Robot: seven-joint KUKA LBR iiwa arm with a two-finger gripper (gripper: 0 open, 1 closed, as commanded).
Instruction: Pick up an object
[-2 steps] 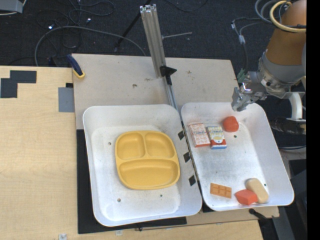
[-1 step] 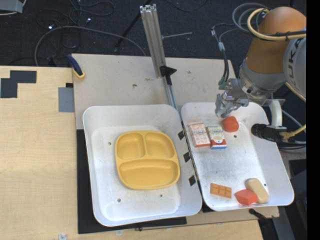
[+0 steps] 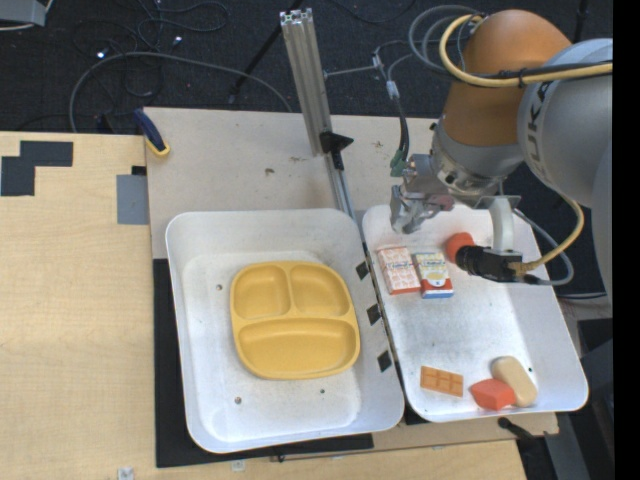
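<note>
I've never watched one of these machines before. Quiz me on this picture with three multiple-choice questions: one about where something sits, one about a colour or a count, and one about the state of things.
1. Where is the yellow divided plate?
A. In the left bin
B. In the right bin
C. On the wooden bench top

2. How many small cartons lie side by side in the right bin?
A. One
B. Two
C. Four

3. Where is the gripper?
A. Over the plate
B. Over the far end of the right bin
C. Outside both bins, above the wood

Answers:
1 A: the plate lies in the left bin.
2 B: a red-and-white carton and a carton with green and blue lie together.
3 B: the gripper hangs near that bin's far rim, above the cartons.
</note>
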